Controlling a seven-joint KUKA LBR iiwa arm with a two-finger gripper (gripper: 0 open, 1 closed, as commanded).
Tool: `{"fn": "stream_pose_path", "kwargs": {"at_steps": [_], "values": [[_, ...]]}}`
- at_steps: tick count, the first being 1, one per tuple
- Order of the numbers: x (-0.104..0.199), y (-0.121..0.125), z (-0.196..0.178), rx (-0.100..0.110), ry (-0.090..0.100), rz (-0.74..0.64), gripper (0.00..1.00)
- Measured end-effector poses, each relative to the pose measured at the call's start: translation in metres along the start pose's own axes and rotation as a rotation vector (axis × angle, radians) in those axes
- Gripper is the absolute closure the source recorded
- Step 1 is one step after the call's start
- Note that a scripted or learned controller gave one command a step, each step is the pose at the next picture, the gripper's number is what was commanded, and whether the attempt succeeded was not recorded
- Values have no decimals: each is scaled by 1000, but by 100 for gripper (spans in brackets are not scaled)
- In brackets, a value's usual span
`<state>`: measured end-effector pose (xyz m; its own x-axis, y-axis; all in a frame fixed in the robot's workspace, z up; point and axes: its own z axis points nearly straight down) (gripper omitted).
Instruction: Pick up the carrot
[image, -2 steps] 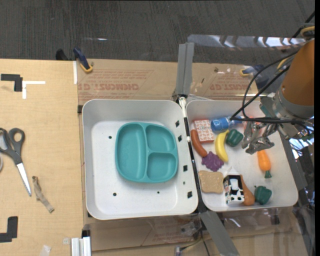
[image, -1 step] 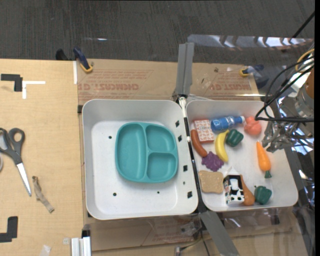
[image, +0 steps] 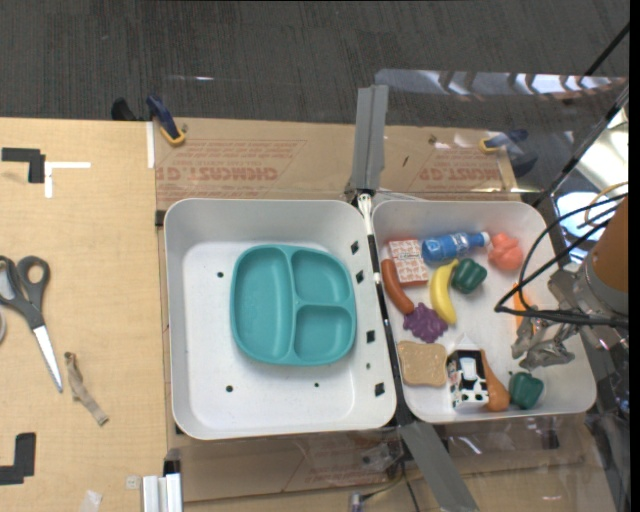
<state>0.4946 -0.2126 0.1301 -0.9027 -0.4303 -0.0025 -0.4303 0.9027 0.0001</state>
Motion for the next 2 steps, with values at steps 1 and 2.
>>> {"fn": "stream_pose_path", "kwargs": {"at_steps": [1, 2], "values": [[-26, 49, -46, 0, -2, -90, 100], [-93, 113, -61, 0, -1, -153, 100]]}}
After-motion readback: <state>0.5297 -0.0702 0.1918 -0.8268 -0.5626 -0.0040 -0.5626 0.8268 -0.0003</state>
